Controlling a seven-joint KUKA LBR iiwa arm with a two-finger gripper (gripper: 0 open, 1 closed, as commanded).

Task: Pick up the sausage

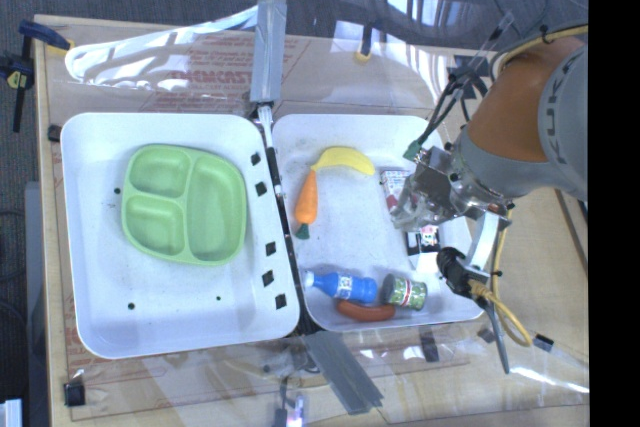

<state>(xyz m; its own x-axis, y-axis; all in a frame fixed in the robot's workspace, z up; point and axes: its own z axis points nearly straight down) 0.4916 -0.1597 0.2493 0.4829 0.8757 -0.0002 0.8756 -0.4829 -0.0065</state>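
Sausage position: you had the small reddish-brown sausage [366,311], smooth and curved, lying along the near wall of the right-hand shallow white bin [345,220], close to the corner.
Neighbours: just above it lay a clear plastic bottle with a blue cap and label [342,286] on its side, and a small green-labelled can [405,292]; both looked to be touching it or nearly so.
Arm: the grey arm's two-finger gripper [425,200] sat over the bin's right edge, well apart from the sausage.
Jaws: you could not tell from this view whether they were released or clenched; nothing was visibly in them.
Main risk: I judged that a descent on the sausage could strike the bin wall or the bottle, since the gap on either side looked narrow.
Second risk: the can and bottle were round and would probably roll if nudged, pushing the sausage or entering the grip instead.
Slip risk: the sausage's skin looked glossy and its shape tapered, so a grip off its middle might squeeze it out.
Other contents: an orange carrot with a green tip [307,200] and a yellow banana [345,160], both toy-like and smooth, lay farther back, clear of the path.
Left bin: a pale green divided plastic plate [184,204] with three compartments.
Bench: clear plastic sheeting [150,55], wrinkled and shiny.
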